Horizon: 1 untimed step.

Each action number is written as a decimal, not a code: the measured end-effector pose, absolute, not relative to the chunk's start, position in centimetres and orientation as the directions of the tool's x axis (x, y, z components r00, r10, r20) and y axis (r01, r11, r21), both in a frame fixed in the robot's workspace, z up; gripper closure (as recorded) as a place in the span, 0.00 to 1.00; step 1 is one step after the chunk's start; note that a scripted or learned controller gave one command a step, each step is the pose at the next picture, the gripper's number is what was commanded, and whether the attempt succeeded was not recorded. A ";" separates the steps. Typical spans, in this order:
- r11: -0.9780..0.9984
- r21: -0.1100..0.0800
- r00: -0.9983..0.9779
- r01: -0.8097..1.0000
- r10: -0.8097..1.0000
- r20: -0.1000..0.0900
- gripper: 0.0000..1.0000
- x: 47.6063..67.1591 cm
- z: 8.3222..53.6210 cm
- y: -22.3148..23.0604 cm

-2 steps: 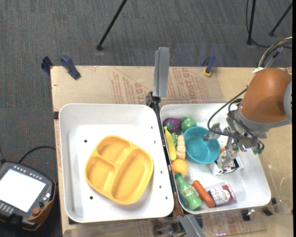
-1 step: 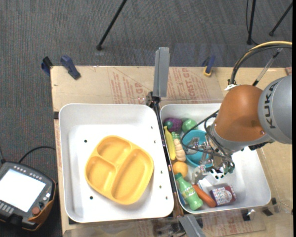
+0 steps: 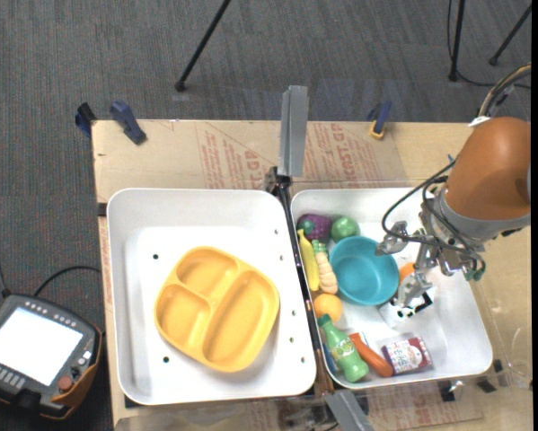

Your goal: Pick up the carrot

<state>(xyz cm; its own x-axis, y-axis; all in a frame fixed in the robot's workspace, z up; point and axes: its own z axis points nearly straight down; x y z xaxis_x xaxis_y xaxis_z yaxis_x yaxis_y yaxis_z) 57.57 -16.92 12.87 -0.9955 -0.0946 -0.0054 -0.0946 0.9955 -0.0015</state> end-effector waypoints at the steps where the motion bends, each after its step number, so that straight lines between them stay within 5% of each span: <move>1: 0.999 0.000 -0.999 -0.049 -0.049 -0.007 0.00 60.1 10.0 -17.2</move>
<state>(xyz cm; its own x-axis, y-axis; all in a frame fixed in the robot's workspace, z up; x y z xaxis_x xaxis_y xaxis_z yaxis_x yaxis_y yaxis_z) 60.13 -17.21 10.04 -0.9988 -0.0487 -0.0068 -0.0487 0.9988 -0.0003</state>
